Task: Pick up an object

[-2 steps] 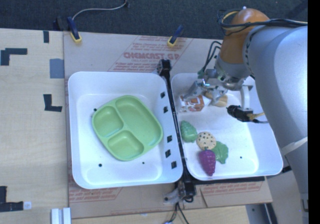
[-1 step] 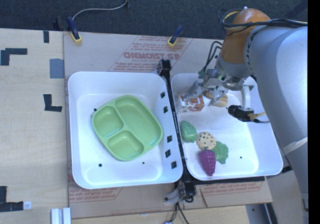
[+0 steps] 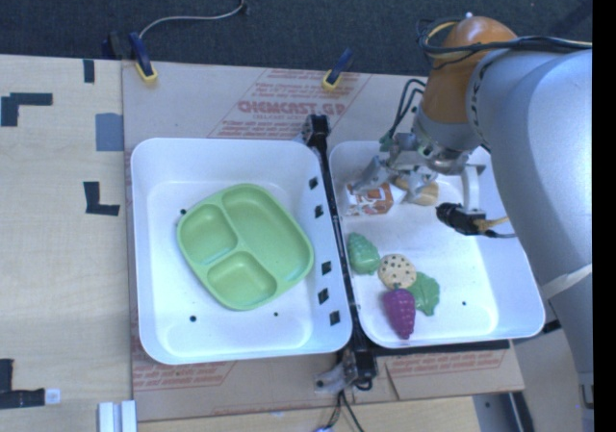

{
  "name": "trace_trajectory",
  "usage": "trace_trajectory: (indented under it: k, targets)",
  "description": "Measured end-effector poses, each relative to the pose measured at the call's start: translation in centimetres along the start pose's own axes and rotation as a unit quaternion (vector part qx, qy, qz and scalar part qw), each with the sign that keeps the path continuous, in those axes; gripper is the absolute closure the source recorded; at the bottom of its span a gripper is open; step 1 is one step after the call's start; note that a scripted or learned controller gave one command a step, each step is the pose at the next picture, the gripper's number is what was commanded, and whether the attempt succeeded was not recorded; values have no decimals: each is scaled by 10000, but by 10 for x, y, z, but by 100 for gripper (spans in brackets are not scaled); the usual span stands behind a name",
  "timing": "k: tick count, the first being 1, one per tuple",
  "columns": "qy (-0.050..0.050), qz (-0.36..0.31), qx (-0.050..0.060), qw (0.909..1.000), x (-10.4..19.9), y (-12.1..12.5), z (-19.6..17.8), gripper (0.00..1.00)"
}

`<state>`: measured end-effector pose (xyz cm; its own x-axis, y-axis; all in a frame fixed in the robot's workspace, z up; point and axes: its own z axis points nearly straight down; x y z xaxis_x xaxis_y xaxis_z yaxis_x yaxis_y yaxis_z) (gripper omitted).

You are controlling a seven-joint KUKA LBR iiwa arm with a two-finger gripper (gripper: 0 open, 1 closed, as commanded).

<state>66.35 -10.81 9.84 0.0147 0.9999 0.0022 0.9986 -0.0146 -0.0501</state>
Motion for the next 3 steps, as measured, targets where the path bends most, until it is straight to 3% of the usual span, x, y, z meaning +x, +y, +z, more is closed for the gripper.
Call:
trace_trajectory:
  k: [3]
  targets:
    - [-22, 9, -11, 10000, 2, 0, 0, 0]
